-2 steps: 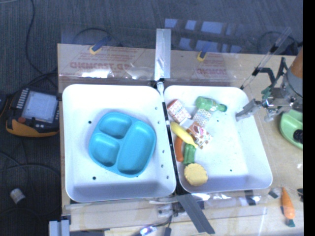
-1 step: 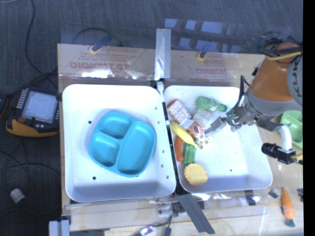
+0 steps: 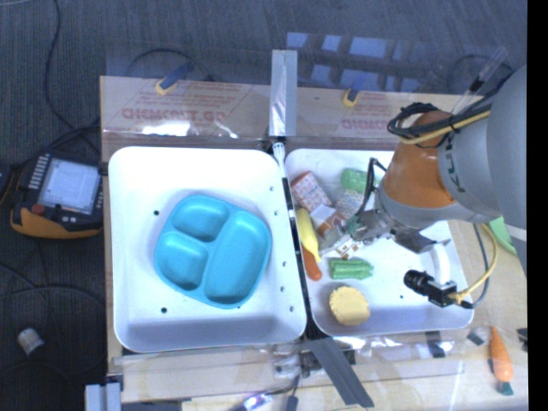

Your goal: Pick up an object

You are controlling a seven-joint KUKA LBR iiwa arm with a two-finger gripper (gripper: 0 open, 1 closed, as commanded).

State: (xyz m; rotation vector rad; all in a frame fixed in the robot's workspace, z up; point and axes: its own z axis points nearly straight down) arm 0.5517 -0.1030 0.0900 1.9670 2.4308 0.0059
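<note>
1. Objects for picking lie in the right bin [image 3: 445, 319], in a loose cluster along the wall it shares with the left bin [image 3: 128, 255].
2. Closest to that shared wall lies a yellow banana [image 3: 306, 232], lengthwise along the wall, with an orange carrot [image 3: 312, 269] touching its lower end.
3. Just beyond the banana, away from the wall, a red and white packet [image 3: 310, 193] lies near the bin's far corner, and a pale green item [image 3: 354, 179] sits further along the far side.
4. A green, ridged piece [image 3: 351, 270] lies flat beside the carrot, toward the middle of the right bin.
5. A round yellow object [image 3: 349, 305] rests below the green piece, near the bin's front wall.
6. The gripper [image 3: 364, 227] hangs low over the clutter between the packet and the green piece, under the arm's orange band [image 3: 415, 178]; whether its jaws are apart or together cannot be told, and nothing can be seen held between them.
7. A blue divided tray [image 3: 214, 248] lies in the middle of the left bin, well apart from the cluster.
8. A second orange carrot [image 3: 500, 358] lies on the bench outside the right bin's front corner.
</note>
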